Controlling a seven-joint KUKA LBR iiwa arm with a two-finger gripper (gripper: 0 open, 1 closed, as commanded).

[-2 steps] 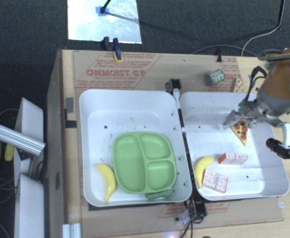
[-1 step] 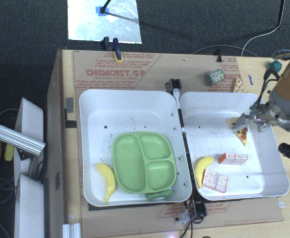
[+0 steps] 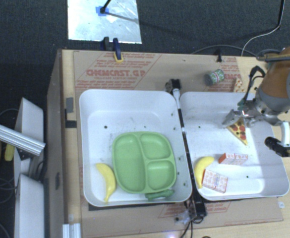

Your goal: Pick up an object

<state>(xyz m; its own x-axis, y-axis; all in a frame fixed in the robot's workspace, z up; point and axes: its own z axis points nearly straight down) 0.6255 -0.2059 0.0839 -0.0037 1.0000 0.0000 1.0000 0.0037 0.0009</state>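
The hand [image 3: 240, 117] hangs low in the right bin [image 3: 271, 190], right above the pizza slice [image 3: 239, 131]. The slice lies just below it, its long axis slanting towards the bin's near right corner. I cannot tell how wide the hand stands.

Single fixed camera above bench [image 3: 135, 68], angled down (both bins [image 3: 130, 108] visible).
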